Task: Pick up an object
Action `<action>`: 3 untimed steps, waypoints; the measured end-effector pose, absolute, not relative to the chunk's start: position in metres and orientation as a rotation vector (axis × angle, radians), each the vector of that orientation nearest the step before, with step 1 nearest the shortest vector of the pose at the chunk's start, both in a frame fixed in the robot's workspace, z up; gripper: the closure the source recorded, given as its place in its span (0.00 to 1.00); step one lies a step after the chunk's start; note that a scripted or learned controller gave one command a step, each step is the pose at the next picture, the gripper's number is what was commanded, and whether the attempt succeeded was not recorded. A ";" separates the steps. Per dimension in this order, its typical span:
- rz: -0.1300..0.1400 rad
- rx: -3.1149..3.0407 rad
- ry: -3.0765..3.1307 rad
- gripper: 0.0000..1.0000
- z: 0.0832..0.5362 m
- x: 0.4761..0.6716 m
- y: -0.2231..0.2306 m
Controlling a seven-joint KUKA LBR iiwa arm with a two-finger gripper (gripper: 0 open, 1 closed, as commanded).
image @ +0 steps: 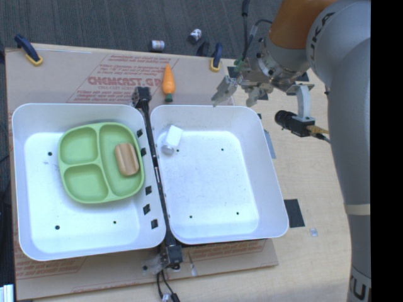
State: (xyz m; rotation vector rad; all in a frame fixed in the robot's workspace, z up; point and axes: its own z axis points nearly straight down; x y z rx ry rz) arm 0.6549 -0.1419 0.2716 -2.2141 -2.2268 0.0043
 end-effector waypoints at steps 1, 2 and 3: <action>0.008 -2.212 -2.225 0.00 0.148 0.607 -0.183; 0.005 -2.212 -2.225 0.00 0.114 0.557 -0.148; 0.005 -2.214 -2.226 0.00 0.108 0.498 -0.194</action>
